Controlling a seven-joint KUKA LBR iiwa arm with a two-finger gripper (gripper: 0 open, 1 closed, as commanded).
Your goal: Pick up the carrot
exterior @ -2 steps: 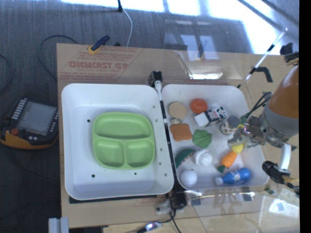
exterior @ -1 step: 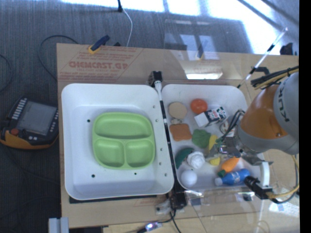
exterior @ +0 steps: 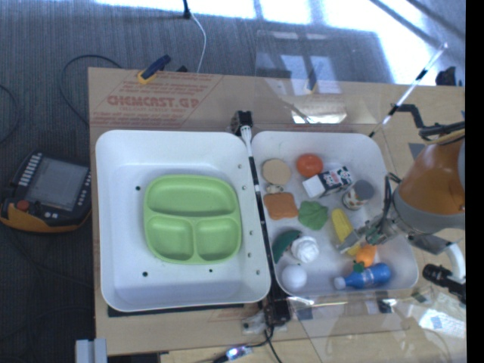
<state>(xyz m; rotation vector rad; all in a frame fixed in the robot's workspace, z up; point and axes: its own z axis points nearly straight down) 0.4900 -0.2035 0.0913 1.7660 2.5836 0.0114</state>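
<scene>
Down at about four o'clock in the right bin [exterior: 382,157], the claw [exterior: 368,237] sits low among the toys, its thin fingers spread a little apart. Whether they are clenched on anything I cannot tell; they are small and partly blurred. Their tips are right above the carrot [exterior: 364,255], a small orange piece lying near the bin's lower right corner, and seem to touch or nearly touch its top. No part of the carrot is clearly seen between them.

The arm [exterior: 432,184] comes in from three o'clock, its orange band over the bin's right rim, and the wrist slants down and toward nine o'clock into the bin.

Just below the carrot, at six o'clock from it, lies a blue bottle [exterior: 367,276] on its side. At ten o'clock from the carrot is a yellow piece [exterior: 342,224], close to the claw. Farther toward nine o'clock are a green leafy piece [exterior: 313,215] and an orange cracker-like square [exterior: 280,205]. A red tomato [exterior: 308,164] lies near the bin's top, at twelve o'clock.

The left bin [exterior: 121,157] holds a green divided plate [exterior: 193,218]. Both bins rest on the desk [exterior: 151,100].
</scene>
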